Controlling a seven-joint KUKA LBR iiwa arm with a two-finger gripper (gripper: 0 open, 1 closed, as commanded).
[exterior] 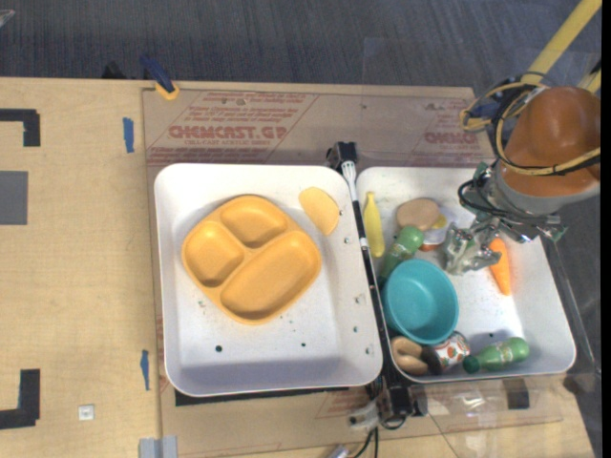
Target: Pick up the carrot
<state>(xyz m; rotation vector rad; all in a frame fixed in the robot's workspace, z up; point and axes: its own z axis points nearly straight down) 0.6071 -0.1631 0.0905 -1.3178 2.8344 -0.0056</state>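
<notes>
Landmark: the round teal plastic bowl [421, 301] in the right shallow white bin [563, 322].

The grey arm with its orange band [552, 141] came in up and right of the bowl, and its bulk covered that bin's upper right corner. The two-finger metal gripper [465, 248] hung just up-right of the bowl's rim. Whether it was released, clenched or grasping anything could not be told: the tip was a small shiny tangle against clutter.

The small orange carrot [500, 267] lay right of the bowl on the bin floor, just beside the gripper. Its top end ran under the wrist hardware; touching or apart could not be told.

Above the bowl sat a tan round piece [417, 214] and a green item [407, 242], too small to identify. A yellow banana-like piece [372, 227] stood up-left of the bowl by the divider. Below the bowl were a beige item [411, 356], a red-and-white item [449, 353] and a green bottle-shaped toy [500, 353], the first two partly tucked under the bowl's edge.

Well left of the bowl, the left white bin [181, 351] held an orange three-compartment plastic plate [252, 257] and a pale yellow wedge [320, 209].
</notes>
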